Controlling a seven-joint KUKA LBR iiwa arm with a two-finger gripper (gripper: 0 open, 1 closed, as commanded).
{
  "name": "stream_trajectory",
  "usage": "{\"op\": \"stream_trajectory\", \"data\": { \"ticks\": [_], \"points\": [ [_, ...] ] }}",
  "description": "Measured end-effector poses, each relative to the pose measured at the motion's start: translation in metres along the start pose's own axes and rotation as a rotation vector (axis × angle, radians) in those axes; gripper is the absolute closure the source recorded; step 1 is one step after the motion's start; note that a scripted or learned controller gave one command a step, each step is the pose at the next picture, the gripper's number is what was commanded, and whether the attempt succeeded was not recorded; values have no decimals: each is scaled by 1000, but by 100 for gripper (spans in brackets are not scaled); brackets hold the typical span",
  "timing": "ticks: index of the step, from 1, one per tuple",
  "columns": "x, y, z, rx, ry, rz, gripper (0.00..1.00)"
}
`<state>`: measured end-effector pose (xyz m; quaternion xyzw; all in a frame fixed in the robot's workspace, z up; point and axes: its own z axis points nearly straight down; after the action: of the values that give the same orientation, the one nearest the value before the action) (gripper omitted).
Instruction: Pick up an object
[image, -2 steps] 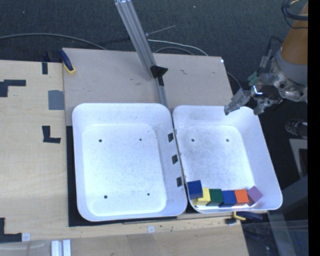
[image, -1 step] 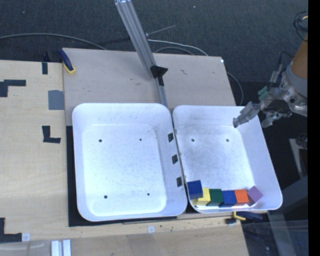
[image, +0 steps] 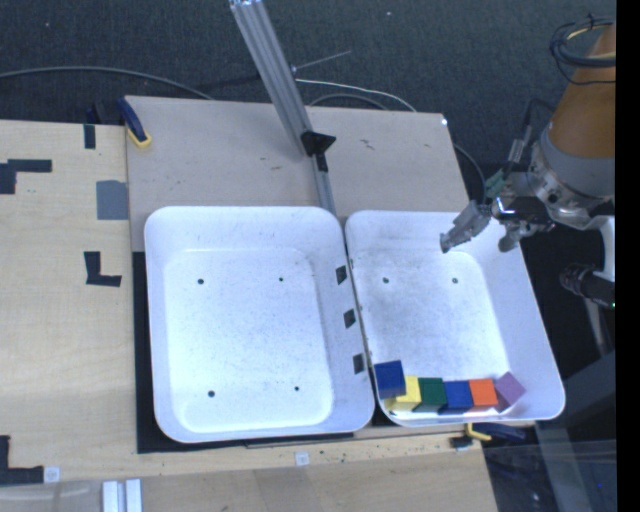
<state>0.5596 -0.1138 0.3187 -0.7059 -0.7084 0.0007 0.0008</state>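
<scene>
Several small blocks lie in a row along the near edge of the right bin (image: 520, 310): a blue block (image: 389, 377) on a yellow one (image: 404, 400), then a green block (image: 431, 391), another blue block (image: 458, 394), an orange block (image: 483, 392) and a purple block (image: 509, 388). My gripper (image: 485, 230) hangs over the far right corner of that bin, well away from the blocks. Its two fingers are spread apart, open, with nothing between them.
The left bin (image: 160, 300) sits beside the right one, with black clips along the seam between them. A slanted metal rail (image: 280, 75) crosses the bench behind the bins. A yellow-and-blue tool (image: 135, 125) lies at the far left.
</scene>
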Motion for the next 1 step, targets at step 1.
{"op": "stream_trajectory", "data": {
  "ticks": [1],
  "points": [
    [19, -33, -110, -11, -1, 1, 0]
  ]
}}
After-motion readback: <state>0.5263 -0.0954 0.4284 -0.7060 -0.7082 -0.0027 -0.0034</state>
